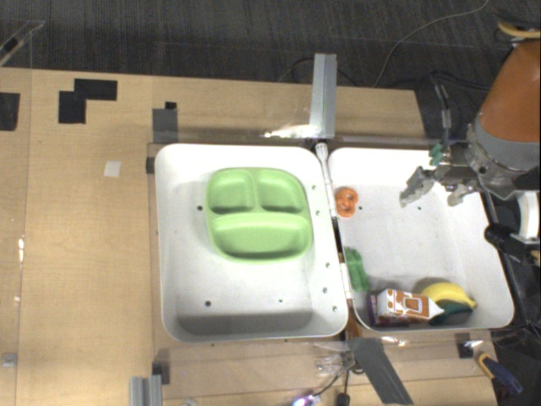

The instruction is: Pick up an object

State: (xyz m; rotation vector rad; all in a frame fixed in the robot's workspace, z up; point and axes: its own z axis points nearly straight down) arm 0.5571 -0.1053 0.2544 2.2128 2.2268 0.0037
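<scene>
Grey arm (507, 146) with orange band, ending in a pale metallic gripper (435, 189).

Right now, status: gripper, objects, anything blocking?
Gripper open, holding nothing, above right bin. Banana, carton, green item, orange item all lying in right bin. Green tray in left bin. Nothing in the way.

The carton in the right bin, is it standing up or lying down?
Lying down. The carton rests on its side along the right bin's near wall, its printed face up, beside the banana.
</scene>
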